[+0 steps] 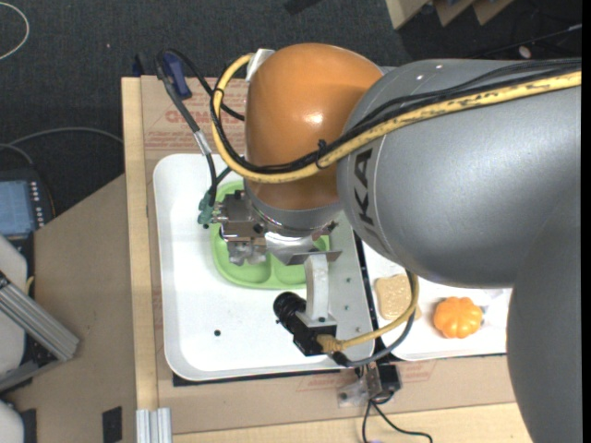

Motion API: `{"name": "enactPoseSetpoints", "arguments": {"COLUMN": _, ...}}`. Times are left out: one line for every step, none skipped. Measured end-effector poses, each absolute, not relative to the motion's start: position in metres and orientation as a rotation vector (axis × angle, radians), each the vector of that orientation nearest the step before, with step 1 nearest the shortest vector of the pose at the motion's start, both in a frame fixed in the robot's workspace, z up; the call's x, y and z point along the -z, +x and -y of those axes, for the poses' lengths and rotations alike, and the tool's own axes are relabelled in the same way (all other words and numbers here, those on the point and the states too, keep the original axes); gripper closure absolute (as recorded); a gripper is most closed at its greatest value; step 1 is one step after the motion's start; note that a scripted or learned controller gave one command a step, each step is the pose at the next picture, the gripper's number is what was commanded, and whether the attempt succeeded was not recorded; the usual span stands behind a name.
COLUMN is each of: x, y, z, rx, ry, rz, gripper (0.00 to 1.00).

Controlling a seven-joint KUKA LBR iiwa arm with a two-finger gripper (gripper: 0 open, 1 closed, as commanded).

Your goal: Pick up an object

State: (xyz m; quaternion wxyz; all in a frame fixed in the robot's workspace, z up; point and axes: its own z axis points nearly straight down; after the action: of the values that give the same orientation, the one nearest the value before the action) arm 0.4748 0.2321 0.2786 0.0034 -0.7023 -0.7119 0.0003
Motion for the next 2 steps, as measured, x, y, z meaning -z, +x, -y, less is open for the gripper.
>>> {"name": "enactPoseSetpoints", "arguments": {"x": -0.545, "y": 0.493, "z": -0.224, "rx": 0.030, "ry": -2.224, "rz": 2.228, "gripper": 1.00}}
{"name": "enactPoseSetpoints", "arguments": {"x": -0.391, "y": 0.477, "z": -0.221, "rx": -0.026, "ry": -2.218, "rz": 2.216, "gripper": 1.00}}
